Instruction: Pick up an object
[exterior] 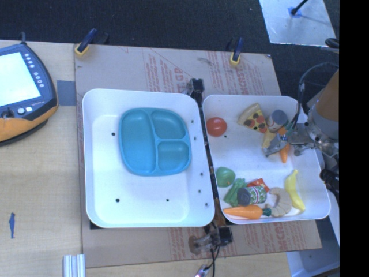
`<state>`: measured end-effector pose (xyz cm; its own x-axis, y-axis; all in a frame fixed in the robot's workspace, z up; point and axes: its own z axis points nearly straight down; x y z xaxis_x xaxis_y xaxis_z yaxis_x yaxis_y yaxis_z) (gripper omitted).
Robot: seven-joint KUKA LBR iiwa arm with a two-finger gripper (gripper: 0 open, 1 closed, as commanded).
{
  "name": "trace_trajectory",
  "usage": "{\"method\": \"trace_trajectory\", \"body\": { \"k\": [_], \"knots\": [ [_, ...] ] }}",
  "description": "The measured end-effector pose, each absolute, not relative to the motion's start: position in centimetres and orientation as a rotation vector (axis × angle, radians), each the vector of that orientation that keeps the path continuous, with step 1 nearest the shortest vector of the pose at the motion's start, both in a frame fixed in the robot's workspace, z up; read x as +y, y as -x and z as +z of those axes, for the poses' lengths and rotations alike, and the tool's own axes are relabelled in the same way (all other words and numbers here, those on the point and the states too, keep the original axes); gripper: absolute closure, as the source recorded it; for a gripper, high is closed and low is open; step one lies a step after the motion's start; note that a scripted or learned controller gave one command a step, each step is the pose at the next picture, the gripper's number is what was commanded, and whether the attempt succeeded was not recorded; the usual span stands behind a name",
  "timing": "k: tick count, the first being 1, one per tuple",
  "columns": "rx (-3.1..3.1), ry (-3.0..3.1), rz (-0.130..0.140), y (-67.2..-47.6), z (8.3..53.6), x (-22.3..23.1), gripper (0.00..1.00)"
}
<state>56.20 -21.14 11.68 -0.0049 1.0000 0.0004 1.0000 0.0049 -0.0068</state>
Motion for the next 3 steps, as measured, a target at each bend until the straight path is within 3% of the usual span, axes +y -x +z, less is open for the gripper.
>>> {"method": "trace_trajectory", "body": {
  "k": [1,2,3],
  "knots": [
    [-2.223,2.215,0.003,-62.9,9.2,-21.2,0.00],
    [-2.226,2.211,0.004,-63.0,10.2,-21.2,1.00],
    [-2.225,2.216,0.000,-61.7,20.7,-16.5,1.00]
  ]
}}
